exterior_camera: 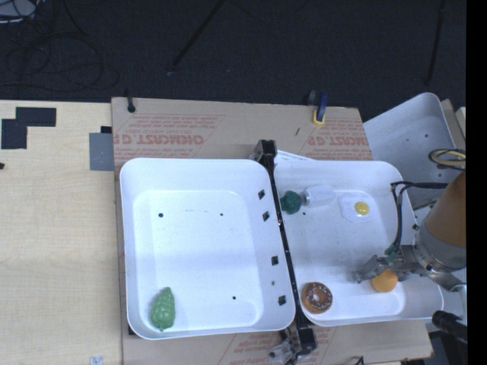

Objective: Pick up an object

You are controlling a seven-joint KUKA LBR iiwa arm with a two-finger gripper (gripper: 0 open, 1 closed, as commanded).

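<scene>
**Bench inventory: two bins, five loose items, one arm**

One gripper [378,271], low in the right bin [346,314] near its front right corner; arm entered from the right. Grey fingers [365,268] splayed leftward. One orange ball [384,281] lay touching the gripper, just below and right of the fingertips. Whether the fingers were apart, together, or clamped on the ball could not be told; part of the ball sat under the gripper body.

Items counted, placed from the gripper:

- Doughnut [316,297], one: brown with a pale ring, left of the gripper and a little nearer the front rim, apart from it.
- Fried egg [358,208], one: white with yellow yolk, behind the gripper toward the far wall, well apart.
- Teal lump [291,201], one: behind and to the left, beside the divider between bins.
- Clear pale piece [320,196], one: just right of the teal lump; kind not legible.
- Green leafy thing [162,309], one: far to the left, in the front left corner of the left bin [190,169].

Bins, two: white, shallow, side by side, resting on one cardboard sheet [228,131].
</scene>
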